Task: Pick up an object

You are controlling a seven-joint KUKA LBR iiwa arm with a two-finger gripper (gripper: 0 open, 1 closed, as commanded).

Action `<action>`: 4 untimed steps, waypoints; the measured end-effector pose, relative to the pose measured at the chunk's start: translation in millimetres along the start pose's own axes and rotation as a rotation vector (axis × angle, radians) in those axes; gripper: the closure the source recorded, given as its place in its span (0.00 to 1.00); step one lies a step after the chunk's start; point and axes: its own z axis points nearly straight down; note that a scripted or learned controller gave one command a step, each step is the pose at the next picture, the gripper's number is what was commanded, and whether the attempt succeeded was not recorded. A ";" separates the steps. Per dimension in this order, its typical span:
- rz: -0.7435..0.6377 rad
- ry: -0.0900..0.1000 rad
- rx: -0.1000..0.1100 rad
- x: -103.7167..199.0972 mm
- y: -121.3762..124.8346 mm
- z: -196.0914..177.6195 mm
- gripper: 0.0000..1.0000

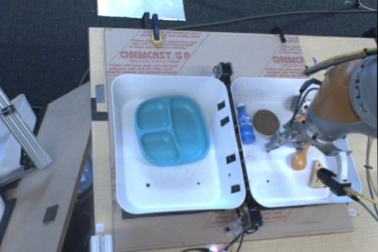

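Brown disc (266, 121): round, flat, dull dark brown with a plain matte face. It lies flat on the white floor of the right bin (277, 192), just above my gripper (275, 142) in the camera view. It is close to me, but I cannot tell whether we touch.
Blue bottle (245, 125): small and bright blue, its paler cap end toward the top of the view. It is left of my jaws, just past the disc's left edge, beside the wall between the two bins.
Orange piece (299, 159): pear-shaped, orange-tan and smooth, narrow end up and rounded end down. It lies just right of and below my jaws, near them.
Gripper: low in the right bin, over the white floor between the brown disc and the orange piece.
Jaws: I cannot tell whether they stand wide or narrow; from this slant my metal parts overlap.
Arm (339, 97): grey with the orange band, reaching in from the right over the right side of the bin.
Teal plate (172, 130): three compartments, lying flat in the left bin (177, 186), well apart from my jaws to their left.
Bench (177, 50): brown board with red print. A blue-and-yellow clamp (155, 29) sits on its far edge, far up and left of my jaws.
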 end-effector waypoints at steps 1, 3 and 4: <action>0.001 -0.001 -0.003 0.2 0.6 -1.4 0.00; -0.002 -0.004 -0.010 -4.8 4.7 -75.6 1.00; -0.003 -0.003 -0.011 -3.0 1.1 -138.5 1.00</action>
